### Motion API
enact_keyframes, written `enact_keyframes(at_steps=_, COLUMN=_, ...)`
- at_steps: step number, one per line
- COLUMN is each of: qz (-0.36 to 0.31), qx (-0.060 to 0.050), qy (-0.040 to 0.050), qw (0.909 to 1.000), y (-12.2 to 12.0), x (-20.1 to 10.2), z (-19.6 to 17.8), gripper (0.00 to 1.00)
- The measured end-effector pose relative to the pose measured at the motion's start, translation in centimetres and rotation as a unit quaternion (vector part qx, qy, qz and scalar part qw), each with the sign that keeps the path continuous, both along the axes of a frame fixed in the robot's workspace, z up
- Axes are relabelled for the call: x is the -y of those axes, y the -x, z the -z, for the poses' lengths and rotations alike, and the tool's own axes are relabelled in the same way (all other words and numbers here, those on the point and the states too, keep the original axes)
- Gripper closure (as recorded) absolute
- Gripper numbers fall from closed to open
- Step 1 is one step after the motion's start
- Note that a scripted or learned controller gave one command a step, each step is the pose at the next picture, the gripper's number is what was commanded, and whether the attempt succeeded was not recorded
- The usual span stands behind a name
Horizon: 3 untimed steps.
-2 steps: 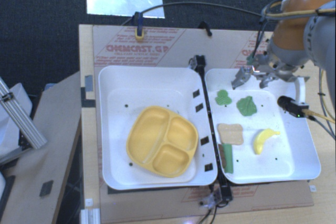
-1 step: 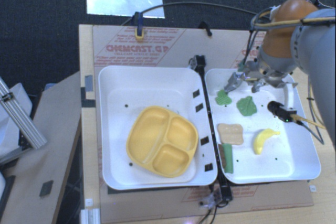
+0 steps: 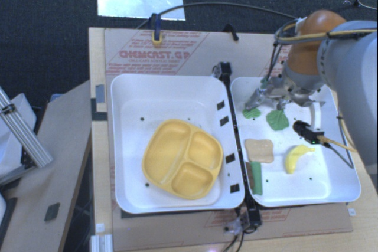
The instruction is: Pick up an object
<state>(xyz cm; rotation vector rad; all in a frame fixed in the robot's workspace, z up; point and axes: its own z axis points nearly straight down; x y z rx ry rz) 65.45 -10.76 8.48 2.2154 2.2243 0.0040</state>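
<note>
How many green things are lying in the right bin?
3: one leaf piece by the gripper, a rounder leaf beside it, a long green stick near the divider. The arm may hide more.

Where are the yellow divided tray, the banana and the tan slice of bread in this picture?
Yellow divided tray (image 3: 182, 158), camera view, on the ridge where its compartments meet.
Banana (image 3: 297, 157), camera view, on the middle of its curved body.
Bread slice (image 3: 259, 150), camera view, on the centre of its flat top.

— Those two white bins (image 3: 171, 82): plastic?
— Smooth, slightly glossy plastic. The yellow tray (image 3: 182, 157) in the left one is matt; the board (image 3: 162, 50) behind them looks papery.
</note>
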Motion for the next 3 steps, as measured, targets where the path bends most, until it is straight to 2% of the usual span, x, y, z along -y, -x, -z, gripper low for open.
enact_keyframes(at_steps=1, qz=-0.002, qx=0.004, qy=0.0003, qw=1.0, y=-0.3, x=0.0, z=-1.5, gripper=1.0)
enact_keyframes(at_steps=3, qz=0.001, qx=0.002, qy=0.0008, qw=1.0, y=-0.3, x=1.7, z=-11.4, gripper=1.0)
